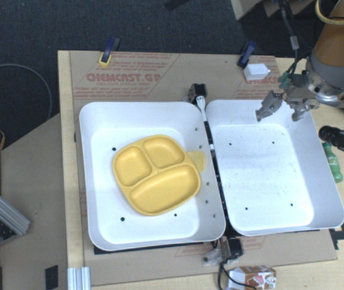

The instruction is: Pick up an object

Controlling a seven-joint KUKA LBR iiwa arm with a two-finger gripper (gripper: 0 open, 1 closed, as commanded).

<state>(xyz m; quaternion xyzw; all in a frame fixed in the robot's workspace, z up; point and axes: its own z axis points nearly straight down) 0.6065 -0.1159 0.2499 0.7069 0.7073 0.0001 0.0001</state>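
Approach step: nothing is picked up.
The gripper (282, 106) hangs over the right bin's (268, 180) far rim, jaws spread and holding nothing; next it must cross to the yellow tray (155, 174) in the left bin (99, 125).

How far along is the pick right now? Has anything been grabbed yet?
Nothing looks done: the yellow three-compartment plastic plate lies flat in the left white bin. In hand: the pincer is open with nothing between its fingers, above the far edge of the right white bin. Left: crossing to the plate, closing on it, lifting.
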